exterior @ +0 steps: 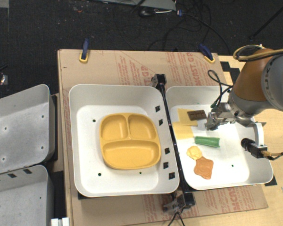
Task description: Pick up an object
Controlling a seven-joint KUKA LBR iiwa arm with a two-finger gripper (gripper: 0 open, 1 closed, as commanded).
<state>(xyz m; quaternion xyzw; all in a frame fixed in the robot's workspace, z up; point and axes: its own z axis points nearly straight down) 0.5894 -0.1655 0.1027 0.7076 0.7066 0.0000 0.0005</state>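
Over the right bin: my gripper hangs above its upper middle, by the brown block.
Fingers: I cannot tell how they stand.
Right bin: pale yellow sheet, green bar, yellow lump, orange piece.
Left bin: yellow divided tray, flat.

My claw hangs in the right bin behind the block; the divided tray lies in the left bin.
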